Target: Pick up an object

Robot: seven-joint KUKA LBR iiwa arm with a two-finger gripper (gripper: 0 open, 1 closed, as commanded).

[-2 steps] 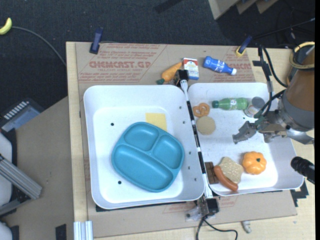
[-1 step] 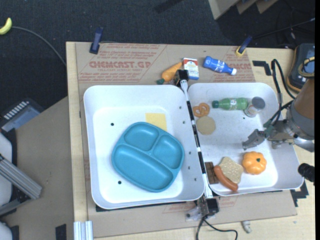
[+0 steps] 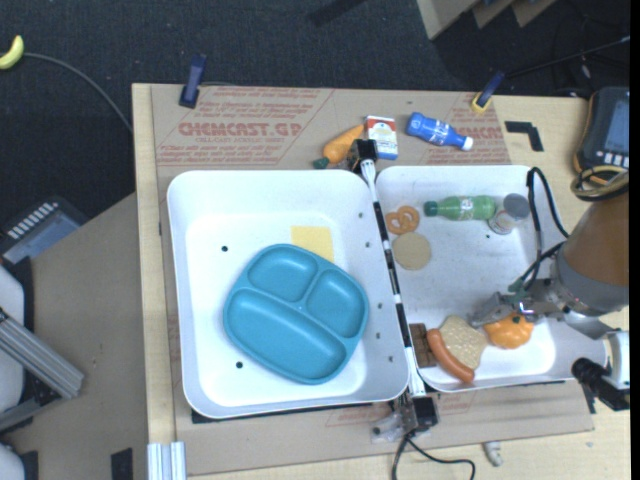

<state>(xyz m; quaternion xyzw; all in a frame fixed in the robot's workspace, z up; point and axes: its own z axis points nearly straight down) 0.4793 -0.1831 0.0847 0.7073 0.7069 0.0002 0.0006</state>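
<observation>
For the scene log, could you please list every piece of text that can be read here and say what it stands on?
"CHEMCAST G.P": large red print on the brown board behind the bins; its last characters are unclear.
Smaller red lines above and below it: too blurred to read.
Small carton behind the bins: print too small to read.
Blue bottle and green bottle: labels unreadable.
</observation>
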